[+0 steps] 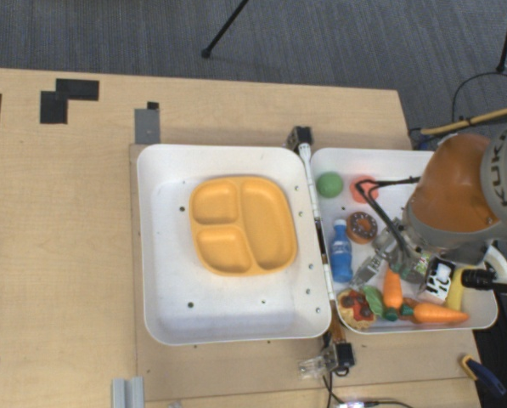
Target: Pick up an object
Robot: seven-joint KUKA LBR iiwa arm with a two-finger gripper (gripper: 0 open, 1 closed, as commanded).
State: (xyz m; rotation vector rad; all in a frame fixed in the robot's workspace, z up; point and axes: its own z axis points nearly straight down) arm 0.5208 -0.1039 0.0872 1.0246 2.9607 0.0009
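My gripper hangs low over the right bin, at the end of the grey arm with its orange band. Right below it stands a small orange carrot. To its left lies a blue bottle, and a brown round piece sits just above that. A green ball and a red item rest at the bin's far left corner. The arm hides the bin's middle and right.
Along the right bin's front edge lie a second carrot, a green piece, a pizza-like piece and a yellow item with a black-and-white label. The left bin holds a yellow divided plate.
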